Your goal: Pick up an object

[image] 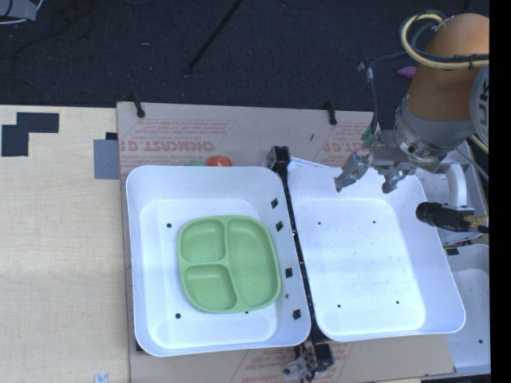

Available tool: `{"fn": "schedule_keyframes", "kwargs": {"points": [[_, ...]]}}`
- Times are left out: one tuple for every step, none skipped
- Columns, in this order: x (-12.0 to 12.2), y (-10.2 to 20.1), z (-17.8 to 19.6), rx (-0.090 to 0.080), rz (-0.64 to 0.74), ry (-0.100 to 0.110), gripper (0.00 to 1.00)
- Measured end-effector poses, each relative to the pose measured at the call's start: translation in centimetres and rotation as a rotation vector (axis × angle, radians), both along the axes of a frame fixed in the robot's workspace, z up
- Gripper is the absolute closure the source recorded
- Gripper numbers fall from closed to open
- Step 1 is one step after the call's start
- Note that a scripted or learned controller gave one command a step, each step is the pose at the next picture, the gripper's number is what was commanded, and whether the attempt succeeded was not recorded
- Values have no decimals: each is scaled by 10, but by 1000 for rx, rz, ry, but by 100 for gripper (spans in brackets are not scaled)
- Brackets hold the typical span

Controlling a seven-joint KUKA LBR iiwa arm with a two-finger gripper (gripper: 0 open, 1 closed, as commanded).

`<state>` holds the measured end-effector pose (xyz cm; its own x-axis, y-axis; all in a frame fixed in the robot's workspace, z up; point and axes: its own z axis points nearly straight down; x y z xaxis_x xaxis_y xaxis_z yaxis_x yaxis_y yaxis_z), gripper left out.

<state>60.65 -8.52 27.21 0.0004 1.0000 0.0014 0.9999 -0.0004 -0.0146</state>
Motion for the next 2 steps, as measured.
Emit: {"fn": "schedule_keyframes", "kwargs": {"points": [[2, 0, 7, -1, 1, -11, 0], [-3, -5, -55, -1, 0, -6, 0]]}}
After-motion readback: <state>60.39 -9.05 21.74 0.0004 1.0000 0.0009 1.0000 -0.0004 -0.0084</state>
